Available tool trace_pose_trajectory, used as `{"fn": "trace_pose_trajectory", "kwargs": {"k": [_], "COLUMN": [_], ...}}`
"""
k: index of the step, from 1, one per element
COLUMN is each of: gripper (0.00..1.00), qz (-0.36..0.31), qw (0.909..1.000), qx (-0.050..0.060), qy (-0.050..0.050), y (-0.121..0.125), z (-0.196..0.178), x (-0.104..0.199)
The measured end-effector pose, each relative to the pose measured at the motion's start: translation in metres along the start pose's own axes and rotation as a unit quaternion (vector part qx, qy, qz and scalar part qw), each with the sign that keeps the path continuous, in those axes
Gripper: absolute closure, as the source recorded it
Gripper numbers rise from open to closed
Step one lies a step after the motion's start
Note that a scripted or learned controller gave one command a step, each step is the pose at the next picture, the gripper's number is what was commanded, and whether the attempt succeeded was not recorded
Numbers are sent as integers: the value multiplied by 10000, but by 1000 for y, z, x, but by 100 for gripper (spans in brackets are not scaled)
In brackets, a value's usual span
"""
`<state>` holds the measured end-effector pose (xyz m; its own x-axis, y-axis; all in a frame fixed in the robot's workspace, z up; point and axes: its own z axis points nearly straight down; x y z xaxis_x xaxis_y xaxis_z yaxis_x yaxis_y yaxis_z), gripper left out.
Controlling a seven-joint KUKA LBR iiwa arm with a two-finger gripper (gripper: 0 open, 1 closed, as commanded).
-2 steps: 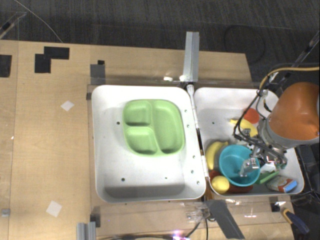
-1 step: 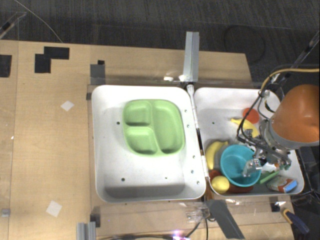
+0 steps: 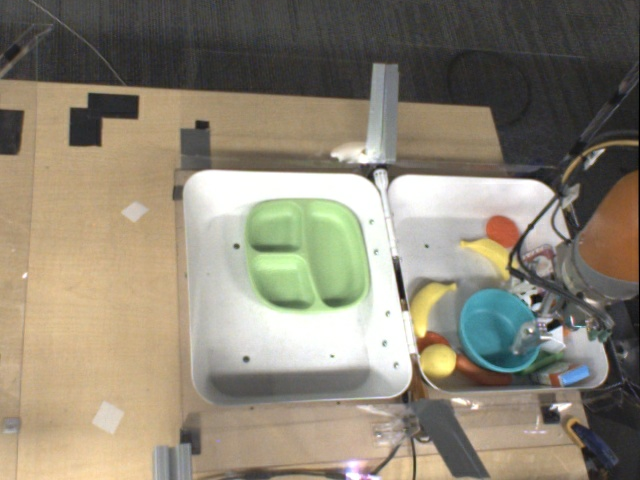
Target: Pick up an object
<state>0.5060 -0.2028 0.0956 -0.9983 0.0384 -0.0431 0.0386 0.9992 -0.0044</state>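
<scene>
**Desk:** What have you got on the feed?

**Me:** 2 white bins side by side. The left bin carries 1 thing, a green divided tray with 3 compartments, lying flat near the middle. The right bin has the clutter, all pushed toward its near and right side, which I judge is why the arm is working that corner.

**Desk:** Where is the tool?

**Me:** The gripper sits low over the right edge of the teal bowl, about at its rim. Whether it is released, clenched or grasping anything, I cannot tell; the metal parts and cabling blur together there.

**Desk:** So the bowl is the target?

**Me:** That is my guess, as it is nearest the tool. Just beside it are a yellow banana to its left, a second banana above it, an orange piece beyond that, and a yellow round fruit at the near left.

**Desk:** Anything you cannot read?

**Me:** Something red lies under the bowl's near edge, mostly covered. A blue piece in the near right corner is too small to name. The wrist hides the bin's right wall.
</scene>
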Motion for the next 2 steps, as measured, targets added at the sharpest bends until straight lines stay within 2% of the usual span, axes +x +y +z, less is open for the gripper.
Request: {"fn": "trace_pose_trajectory", "kwargs": {"k": [1,2], "gripper": [0,0], "qz": [-366,178], "qw": [9993,9998], "qx": [-21,24], "qy": [109,-1], "y": [53,45], "z": [6,1], "x": [-56,0]}}
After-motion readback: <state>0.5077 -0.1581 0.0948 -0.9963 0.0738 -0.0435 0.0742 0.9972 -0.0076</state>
